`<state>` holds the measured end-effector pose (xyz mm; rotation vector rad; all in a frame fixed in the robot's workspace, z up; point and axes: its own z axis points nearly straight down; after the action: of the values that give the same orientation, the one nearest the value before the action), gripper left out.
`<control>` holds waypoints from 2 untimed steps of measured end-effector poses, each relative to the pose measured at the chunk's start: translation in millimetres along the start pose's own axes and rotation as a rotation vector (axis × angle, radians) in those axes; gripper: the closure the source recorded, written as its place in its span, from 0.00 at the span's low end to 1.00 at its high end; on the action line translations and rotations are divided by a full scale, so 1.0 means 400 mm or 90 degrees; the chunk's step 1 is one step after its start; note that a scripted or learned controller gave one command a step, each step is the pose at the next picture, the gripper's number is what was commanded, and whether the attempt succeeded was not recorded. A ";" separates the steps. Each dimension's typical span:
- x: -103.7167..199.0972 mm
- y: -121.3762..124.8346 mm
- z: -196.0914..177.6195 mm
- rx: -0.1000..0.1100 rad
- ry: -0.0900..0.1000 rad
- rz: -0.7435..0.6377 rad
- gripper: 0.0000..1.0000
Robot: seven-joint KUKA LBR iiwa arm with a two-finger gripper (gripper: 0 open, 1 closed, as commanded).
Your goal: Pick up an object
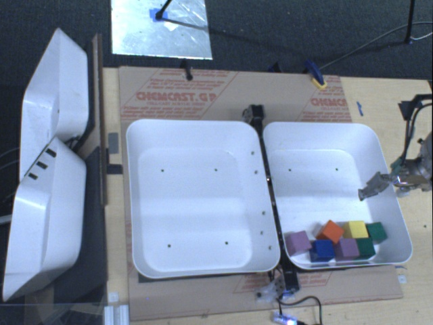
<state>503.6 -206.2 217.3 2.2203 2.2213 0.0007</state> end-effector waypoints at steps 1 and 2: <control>-0.018 0.159 0.053 0.000 0.000 -0.001 0.00; -0.019 0.158 0.024 -0.001 0.000 -0.001 1.00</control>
<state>566.9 -213.7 207.9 2.2181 2.2223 0.0022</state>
